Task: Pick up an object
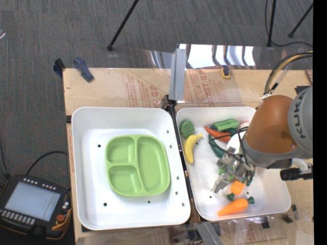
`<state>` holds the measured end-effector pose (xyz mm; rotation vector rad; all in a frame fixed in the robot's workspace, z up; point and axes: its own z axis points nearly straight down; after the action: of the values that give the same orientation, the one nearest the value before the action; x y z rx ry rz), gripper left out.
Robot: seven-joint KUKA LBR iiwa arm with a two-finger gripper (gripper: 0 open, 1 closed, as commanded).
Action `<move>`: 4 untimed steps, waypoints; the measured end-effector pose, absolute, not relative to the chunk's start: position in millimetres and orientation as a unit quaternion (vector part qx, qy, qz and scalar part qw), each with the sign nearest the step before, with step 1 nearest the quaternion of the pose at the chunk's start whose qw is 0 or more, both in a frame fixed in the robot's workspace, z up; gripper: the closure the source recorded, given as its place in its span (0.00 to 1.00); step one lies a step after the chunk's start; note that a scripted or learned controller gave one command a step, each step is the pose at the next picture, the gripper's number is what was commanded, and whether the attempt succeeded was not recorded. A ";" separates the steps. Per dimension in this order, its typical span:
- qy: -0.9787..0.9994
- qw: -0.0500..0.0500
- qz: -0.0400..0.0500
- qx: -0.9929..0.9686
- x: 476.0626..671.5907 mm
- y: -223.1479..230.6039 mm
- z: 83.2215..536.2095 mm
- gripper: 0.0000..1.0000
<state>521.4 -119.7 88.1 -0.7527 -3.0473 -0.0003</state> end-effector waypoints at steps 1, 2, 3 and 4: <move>-0.956 0.000 -0.001 -0.294 583.4 -83.1 87.3 0.00; -0.931 0.002 0.000 -0.365 476.3 -130.5 86.1 0.00; -0.931 0.002 0.000 -0.365 476.7 -130.7 95.3 1.00; -0.890 0.001 0.000 -0.456 562.0 -107.9 86.6 1.00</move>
<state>562.0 -107.9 86.6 -1.4308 -2.7941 0.0003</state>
